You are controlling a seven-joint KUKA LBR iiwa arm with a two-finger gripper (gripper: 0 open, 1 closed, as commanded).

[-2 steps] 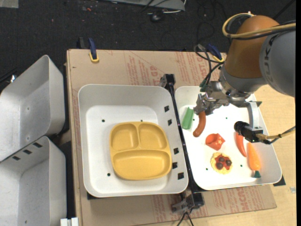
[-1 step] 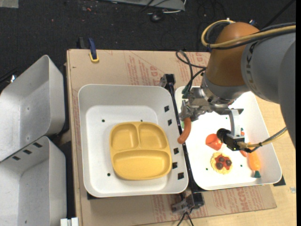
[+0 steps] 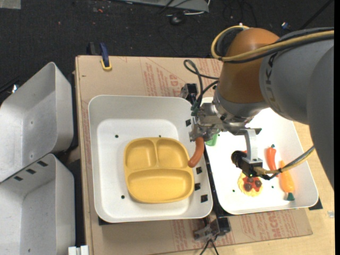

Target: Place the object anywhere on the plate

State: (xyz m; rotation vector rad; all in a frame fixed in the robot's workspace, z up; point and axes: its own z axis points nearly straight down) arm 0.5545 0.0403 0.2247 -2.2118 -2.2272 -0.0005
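Note:
A yellow divided plate (image 3: 158, 177) lies in the left white bin (image 3: 106, 142). My gripper (image 3: 200, 138) hangs over the rim between the two bins, just right of the plate's upper right corner. It is shut on an orange-red sausage (image 3: 196, 154), which dangles downward with its lower end right at the plate's right edge.
The right bin (image 3: 300, 137) holds an orange carrot (image 3: 287, 182), a small red-orange pepper (image 3: 271, 157), a round pizza-like toy (image 3: 251, 185) and a green piece (image 3: 213, 140) close to the gripper. The arm's bulk covers the right bin's upper part.

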